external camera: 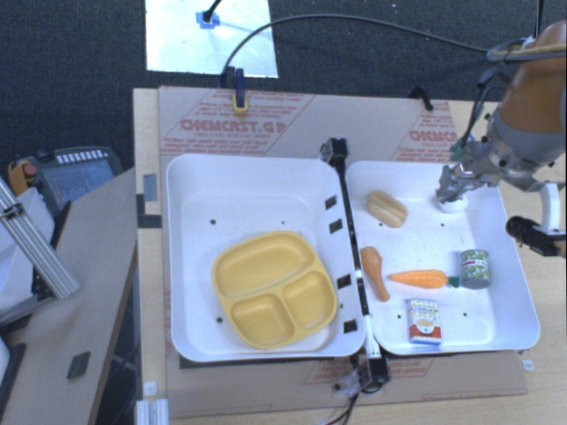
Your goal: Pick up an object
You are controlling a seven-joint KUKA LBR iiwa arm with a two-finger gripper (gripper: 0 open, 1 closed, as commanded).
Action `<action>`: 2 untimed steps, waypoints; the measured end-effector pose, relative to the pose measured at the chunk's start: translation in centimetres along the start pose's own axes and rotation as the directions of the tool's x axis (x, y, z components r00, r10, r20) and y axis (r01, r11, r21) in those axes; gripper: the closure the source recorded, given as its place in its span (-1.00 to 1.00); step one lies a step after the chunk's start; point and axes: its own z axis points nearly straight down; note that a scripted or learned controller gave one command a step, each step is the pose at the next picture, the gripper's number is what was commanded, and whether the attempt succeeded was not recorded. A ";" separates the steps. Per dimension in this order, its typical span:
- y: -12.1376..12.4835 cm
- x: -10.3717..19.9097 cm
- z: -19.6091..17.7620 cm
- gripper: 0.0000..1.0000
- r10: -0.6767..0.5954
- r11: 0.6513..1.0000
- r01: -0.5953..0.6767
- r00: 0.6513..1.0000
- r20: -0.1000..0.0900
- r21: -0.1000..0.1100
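Observation:
The right bin (514,321) holds a tan bread roll (387,208), an orange carrot (420,279), a brown drumstick-like piece (374,272), a small green can (475,268) and a red and white carton (424,320). My gripper (454,190) hangs over the bin's far right corner, right of the roll. A small white object (453,204) lies just under its tip. I cannot make out how the fingers stand.
The left bin (190,184) carries a yellow divided tray (274,288). A black divider with clips (347,237) runs between the bins. A pendant and a metal rail (35,246) lie on the side table at the left.

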 end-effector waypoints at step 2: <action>-1.3 10.9 0.0 1.00 -0.001 1.000 0.001 1.000 -0.001 0.002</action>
